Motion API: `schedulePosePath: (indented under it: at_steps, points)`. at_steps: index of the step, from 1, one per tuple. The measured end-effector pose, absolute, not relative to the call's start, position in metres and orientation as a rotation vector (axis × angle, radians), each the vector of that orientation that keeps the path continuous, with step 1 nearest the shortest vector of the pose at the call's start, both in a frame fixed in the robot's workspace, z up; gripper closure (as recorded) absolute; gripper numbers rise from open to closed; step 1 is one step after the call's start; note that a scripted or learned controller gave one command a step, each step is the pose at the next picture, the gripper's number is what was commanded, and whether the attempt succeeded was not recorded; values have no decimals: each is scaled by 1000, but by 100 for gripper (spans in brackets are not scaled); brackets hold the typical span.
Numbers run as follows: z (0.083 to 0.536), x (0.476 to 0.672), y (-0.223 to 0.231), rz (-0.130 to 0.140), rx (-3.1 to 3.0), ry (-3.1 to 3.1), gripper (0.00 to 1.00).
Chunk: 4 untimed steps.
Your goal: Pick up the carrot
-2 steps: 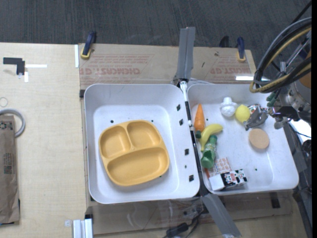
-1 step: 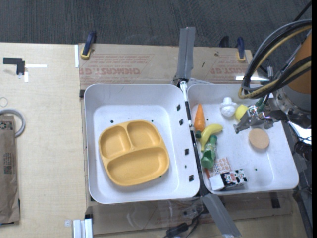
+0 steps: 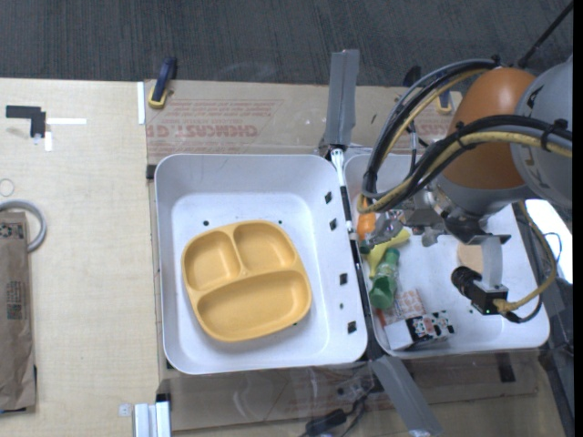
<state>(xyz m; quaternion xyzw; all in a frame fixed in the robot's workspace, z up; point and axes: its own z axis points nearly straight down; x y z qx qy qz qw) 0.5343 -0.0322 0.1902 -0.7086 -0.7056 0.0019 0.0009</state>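
The carrot (image 3: 365,225) shows as a small orange piece against the left wall of the right bin (image 3: 533,330), partly covered by black cables. The grey arm with its orange band (image 3: 493,107) hangs over the right bin. Its gripper (image 3: 424,222) sits low over the bin, just right of the carrot and above a yellow toy (image 3: 390,238). Cables and the wrist body hide the gripper's tips, and I see nothing clearly held there.
The left bin (image 3: 178,335) holds a yellow divided plate (image 3: 246,279). In the right bin lie a green bottle (image 3: 383,277), a red-and-white packet (image 3: 405,303), a small black-and-white item (image 3: 428,326) and a tan piece (image 3: 468,255). Cables loop over the bin divider.
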Motion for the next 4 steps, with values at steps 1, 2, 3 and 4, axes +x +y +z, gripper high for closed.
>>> schedulePosePath:
  at_steps: [1, 2, 3, 4]
  points:
    - [190, 534, -32, 6, -2225, -2215, 0]
    - [198, 534, -34, 10, -2228, -2212, 100]
    - [366, 516, -77, 8, -2622, -1730, 100]
    - [415, 542, -37, 8, -2544, -1844, 100]
